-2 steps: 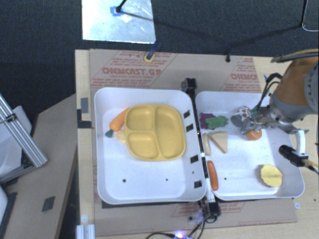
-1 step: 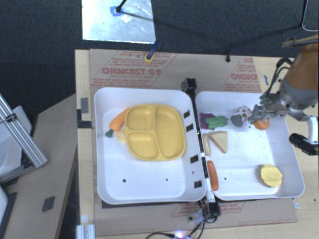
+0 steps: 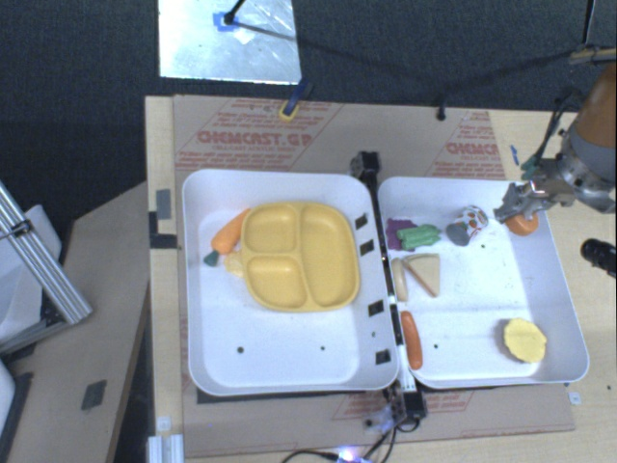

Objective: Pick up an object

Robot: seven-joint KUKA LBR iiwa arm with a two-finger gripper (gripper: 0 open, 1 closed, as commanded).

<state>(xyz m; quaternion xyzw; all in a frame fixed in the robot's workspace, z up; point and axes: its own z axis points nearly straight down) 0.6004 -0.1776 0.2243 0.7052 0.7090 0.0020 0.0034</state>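
Observation:
My gripper (image 3: 517,205) hangs over the far right edge of the right bin (image 3: 559,287). A small orange object (image 3: 523,226) sits directly under its tip, partly hidden by it. Whether the two touch is unclear. Left of it in the same bin lie a small white and red can (image 3: 469,224) on its side, a green and purple toy (image 3: 415,232), a tan sandwich wedge (image 3: 422,273), a red sausage (image 3: 412,339) by the divider and a round yellow piece (image 3: 523,340) at the near right.
The left bin (image 3: 207,345) holds a yellow divided plate (image 3: 294,257), with an orange carrot (image 3: 228,232) against its left side. A black divider (image 3: 381,258) runs between the bins. The grey arm (image 3: 593,152) comes in from the right.

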